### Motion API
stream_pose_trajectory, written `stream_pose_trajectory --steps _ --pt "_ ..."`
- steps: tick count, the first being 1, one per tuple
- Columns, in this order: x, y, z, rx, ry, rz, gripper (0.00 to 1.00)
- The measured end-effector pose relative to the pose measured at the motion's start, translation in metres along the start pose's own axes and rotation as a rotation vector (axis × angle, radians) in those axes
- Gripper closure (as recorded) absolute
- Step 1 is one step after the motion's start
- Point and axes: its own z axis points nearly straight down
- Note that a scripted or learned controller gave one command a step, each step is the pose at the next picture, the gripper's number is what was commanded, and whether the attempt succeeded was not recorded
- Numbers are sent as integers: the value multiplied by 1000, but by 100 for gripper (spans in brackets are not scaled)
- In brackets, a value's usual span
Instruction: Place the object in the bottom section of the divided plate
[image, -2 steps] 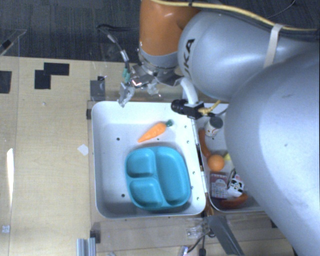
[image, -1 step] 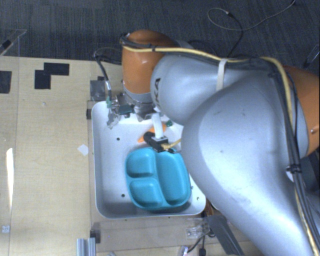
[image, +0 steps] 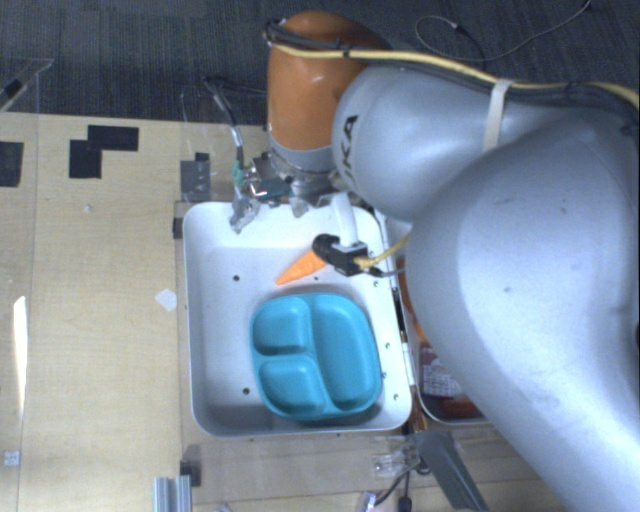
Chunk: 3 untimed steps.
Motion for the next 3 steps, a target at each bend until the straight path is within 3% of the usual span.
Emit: stream_pose_trajectory --steps 1,2,3 --pt "2 0 -45 2 -1 239 0" --pt "15 2 65 7 0 149 0" --pt "20 -55 48 4 1 81 0"
